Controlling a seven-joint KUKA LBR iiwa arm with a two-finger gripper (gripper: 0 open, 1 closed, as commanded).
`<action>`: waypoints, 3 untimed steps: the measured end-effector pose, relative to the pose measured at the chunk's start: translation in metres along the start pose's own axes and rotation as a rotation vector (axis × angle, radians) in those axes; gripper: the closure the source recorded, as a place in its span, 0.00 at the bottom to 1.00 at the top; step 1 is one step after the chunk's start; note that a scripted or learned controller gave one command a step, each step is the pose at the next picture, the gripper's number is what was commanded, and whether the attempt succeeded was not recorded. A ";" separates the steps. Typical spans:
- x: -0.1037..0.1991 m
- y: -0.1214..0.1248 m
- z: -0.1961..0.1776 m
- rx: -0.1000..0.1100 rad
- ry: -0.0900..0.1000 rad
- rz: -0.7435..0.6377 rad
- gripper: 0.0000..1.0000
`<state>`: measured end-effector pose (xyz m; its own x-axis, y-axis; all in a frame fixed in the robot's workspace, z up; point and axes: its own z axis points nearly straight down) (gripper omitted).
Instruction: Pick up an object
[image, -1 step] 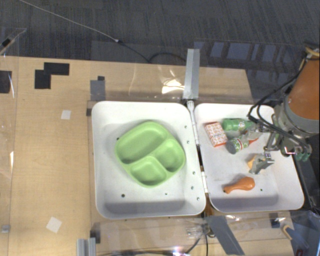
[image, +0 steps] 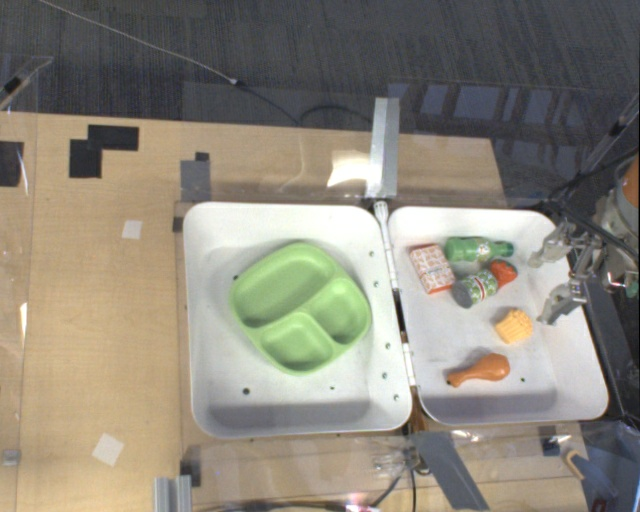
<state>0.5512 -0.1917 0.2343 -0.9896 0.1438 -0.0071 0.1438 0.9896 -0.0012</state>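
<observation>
The tool (image: 559, 277) hangs spread and empty at the right bin's (image: 585, 395) right wall. The corn piece (image: 513, 326) lies just left of it, nearest. Closing off-centre could nudge the corn toward the drumstick (image: 479, 370).

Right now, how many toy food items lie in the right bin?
5: patterned red box, green bottle and grey-green can at the back, yellow corn piece mid-bin, brown drumstick in front.

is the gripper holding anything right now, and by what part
Nothing is held. The gripper sits open over the right edge of the right bin, with no object between its fingers; the corn lies nearest.
</observation>
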 end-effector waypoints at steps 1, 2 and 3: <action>-0.063 -0.001 0.025 -0.001 -0.002 0.288 0.00; -0.106 0.002 0.145 0.001 0.003 0.523 0.00; -0.109 0.003 0.131 0.001 -0.007 0.515 1.00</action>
<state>0.6601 -0.2043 0.1041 -0.7905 0.6123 -0.0134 0.6123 0.7906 0.0034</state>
